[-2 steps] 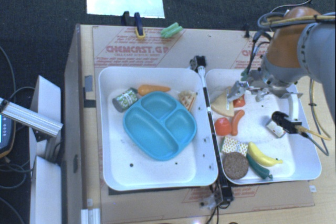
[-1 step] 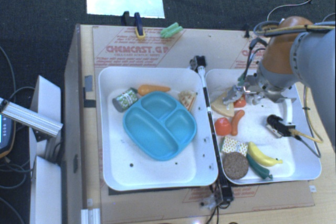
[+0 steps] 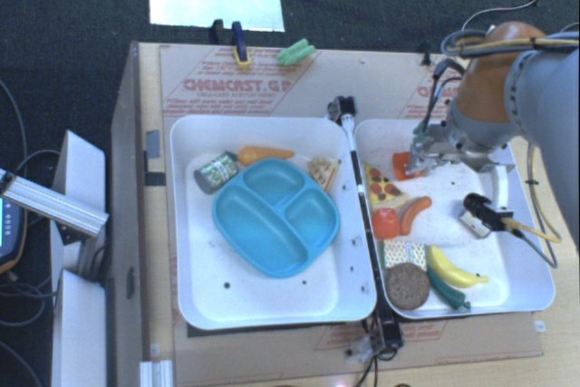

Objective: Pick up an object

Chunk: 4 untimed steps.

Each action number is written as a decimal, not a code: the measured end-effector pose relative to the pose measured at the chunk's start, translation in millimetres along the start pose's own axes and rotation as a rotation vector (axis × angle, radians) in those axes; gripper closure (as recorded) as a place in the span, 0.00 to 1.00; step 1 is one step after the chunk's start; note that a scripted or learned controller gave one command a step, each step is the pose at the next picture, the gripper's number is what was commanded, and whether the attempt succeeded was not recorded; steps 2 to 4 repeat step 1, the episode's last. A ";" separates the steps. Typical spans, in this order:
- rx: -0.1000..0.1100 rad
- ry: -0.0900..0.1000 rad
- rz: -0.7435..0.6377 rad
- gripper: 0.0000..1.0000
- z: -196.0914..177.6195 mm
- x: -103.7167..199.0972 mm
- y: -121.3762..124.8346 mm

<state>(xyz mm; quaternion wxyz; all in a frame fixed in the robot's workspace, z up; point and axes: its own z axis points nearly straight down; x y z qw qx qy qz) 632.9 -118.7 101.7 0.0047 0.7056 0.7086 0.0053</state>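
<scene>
My gripper (image 3: 420,161) is low in the right bin (image 3: 535,285), near its back left corner. Its tip touches or sits just beside a small orange-red piece (image 3: 401,166). In front of that piece lie a pizza slice (image 3: 384,188), a red cup (image 3: 387,222) and a sausage (image 3: 416,209). Near the front of the bin are a yellow banana (image 3: 453,267), a round brown patty (image 3: 408,284), a green item (image 3: 447,289) and a waffle piece (image 3: 399,251).
The left bin (image 3: 195,285) holds a blue divided plate (image 3: 275,215), a carrot (image 3: 265,154), a green can (image 3: 216,171) and a tan wafer (image 3: 323,170). A green object (image 3: 295,53) and a clamp (image 3: 239,43) lie on the board behind the bins.
</scene>
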 end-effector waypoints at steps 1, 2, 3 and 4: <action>0.009 0.000 0.000 1.00 -104.8 55.5 -39.6; 0.009 0.000 0.000 1.00 -104.8 55.5 -39.6; 0.009 0.000 0.000 1.00 -104.8 55.5 -39.6; 0.009 0.000 0.000 1.00 -104.8 55.5 -39.6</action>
